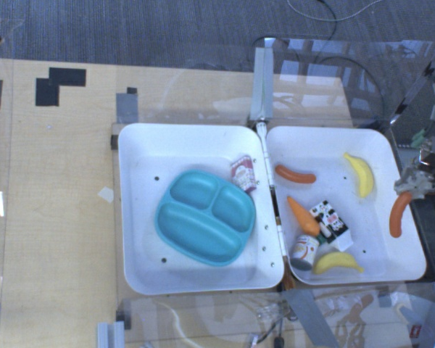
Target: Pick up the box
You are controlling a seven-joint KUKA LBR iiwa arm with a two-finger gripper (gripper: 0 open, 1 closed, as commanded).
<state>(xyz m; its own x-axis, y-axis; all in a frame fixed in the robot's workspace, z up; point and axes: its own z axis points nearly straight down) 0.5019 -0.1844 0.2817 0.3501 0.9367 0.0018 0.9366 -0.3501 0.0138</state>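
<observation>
Camera view, top-down at a slant: wooden bench (51, 194) with two white bins side by side. Left bin (141, 158) has a blue divided tray (205, 217) lying flat, plus a small red-and-white packet (243, 173) at the tray's upper right edge, near the wall between the bins. Right bin (326, 140) holds the box (328, 220), black-and-white patterned, lying tilted near the bin's middle. A carrot (302, 217) sits just left of the box, touching or nearly so. A small can (303, 249) is below the carrot, a yellow banana (336, 263) beside it at the bin's front. A second banana (360, 174) is up right, a sausage (295, 174) upper left, another sausage (398, 213) against the right wall. The hand (418, 182) is at the right bin's right edge, well apart from the box; whether it is released or clenched cannot be told at this size.
</observation>
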